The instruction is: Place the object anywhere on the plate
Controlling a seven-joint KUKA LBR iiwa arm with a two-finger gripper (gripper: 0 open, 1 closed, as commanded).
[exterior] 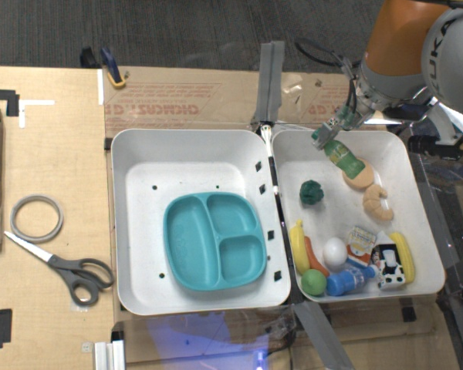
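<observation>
A teal divided plate (pixel 214 241) lies in the left white bin (pixel 131 206). My gripper (pixel 333 129) hangs over the back left corner of the right bin (pixel 417 199). It is shut on the cap end of a small green bottle (pixel 342 156). The bottle tilts down to the right, its lower end over a beige round piece (pixel 361 178). The gripper and bottle are well to the right of the plate and behind it.
The right bin holds a dark green ball (pixel 312 193), a croissant (pixel 378 203), a banana (pixel 297 245), a white egg (pixel 335 252), a lime (pixel 314 283), a blue bottle (pixel 347 280) and a cow toy (pixel 386 265). Scissors (pixel 69 269) and a tape roll (pixel 36 216) lie on the bench at left.
</observation>
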